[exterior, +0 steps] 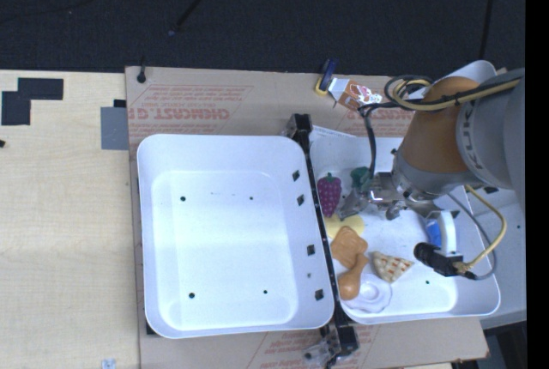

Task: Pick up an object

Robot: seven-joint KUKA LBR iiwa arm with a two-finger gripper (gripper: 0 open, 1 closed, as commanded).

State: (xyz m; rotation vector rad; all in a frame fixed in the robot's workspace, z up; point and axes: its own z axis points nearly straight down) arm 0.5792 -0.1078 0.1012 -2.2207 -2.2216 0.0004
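Camera view, from above the bench: the grey arm (480, 136) reaches in from the right over the right bin (429, 297). Its gripper (353, 206) sits low near that bin's left wall, close to the dark strip (310, 213) where the two bins meet. Whether the pincer is open or closed cannot be told from this angle. A purple grape bunch (328, 190) lies just left of the gripper and slightly up the picture. It is hard against the left wall, with little room on that side. A green piece (358, 178) sits just above the gripper. Brown toy food (347, 249) and a tan wedge (390, 266) lie below it, with a blue item (433, 232) further right. The right bin's lower right corner shows bare white floor, as does the broad bed of the left bin (223, 230). Both bins rest on a cardboard sheet (197, 101).
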